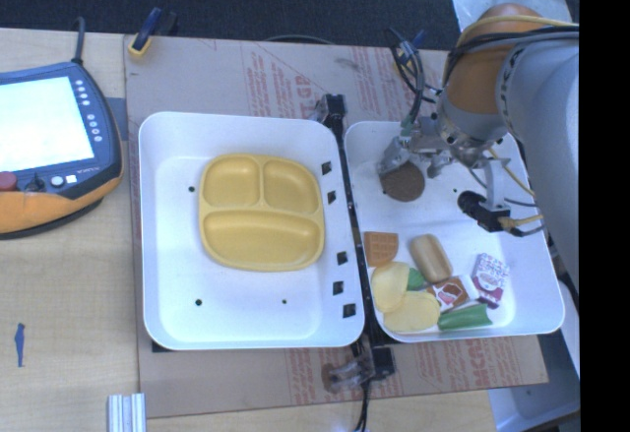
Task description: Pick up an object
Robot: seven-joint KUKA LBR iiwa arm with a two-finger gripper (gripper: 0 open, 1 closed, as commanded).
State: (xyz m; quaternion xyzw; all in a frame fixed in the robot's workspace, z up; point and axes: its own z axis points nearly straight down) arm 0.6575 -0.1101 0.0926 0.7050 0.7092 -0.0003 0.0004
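We see the grey arm reaching into the right bin, with its end effector low over the far part of that bin. A brown round object lies directly beneath the end effector, touching or nearly touching it; we cannot tell whether it is gripped or whether the tool is released or clenched. Nearer the front of the right bin sit a waffle-like orange piece, a tan bread roll, pale yellow pieces, a green piece and a red-and-white packet. Left of the right bin, the left bin holds a yellow divided plate. On the table, further left, rests a control pendant.
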